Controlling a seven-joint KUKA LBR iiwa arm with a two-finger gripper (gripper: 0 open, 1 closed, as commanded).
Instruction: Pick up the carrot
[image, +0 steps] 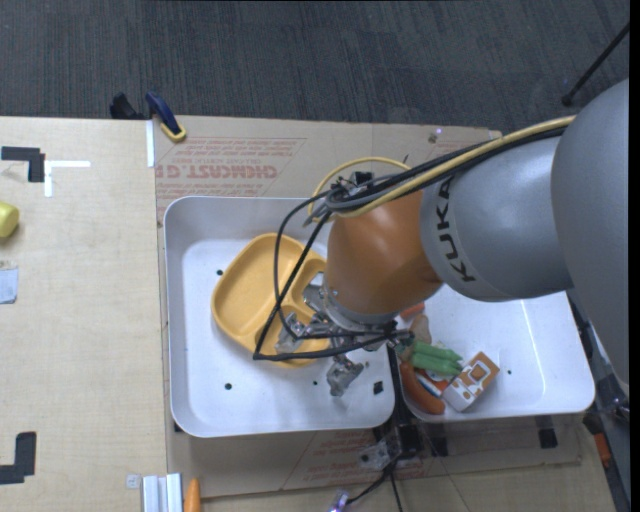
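Big and grey, the robot arm (560, 180) comes in from 3 o'clock and takes up much of the picture. Its orange band (380, 250) sits near the middle, with black and yellow cables (440, 165) running along it.

Below the orange band, at about 6 o'clock from it, hangs the gripper (343, 377). It hovers low over the left bin (200, 400), close to the wall between the 2 white bins. You cannot tell if it is wide or narrow, because the metal parts are small and blurry. Nothing can be seen held in it.

At 9 o'clock from the gripper lies a yellow bowl (250, 290), tipped on its side in the left bin.

At 3 o'clock from the gripper, in the right bin (540, 380), is the carrot (422, 390). It is orange with green leaves (435, 356) on top, and it rests by the wall between the bins. A small white and orange box (472, 380) sits just beside it, touching it.

Far off at 9 o'clock, on the bench (80, 330), a small yellow thing (6, 220) lies at the picture's edge. A blue and yellow clip (164, 115) sits at 11 o'clock.
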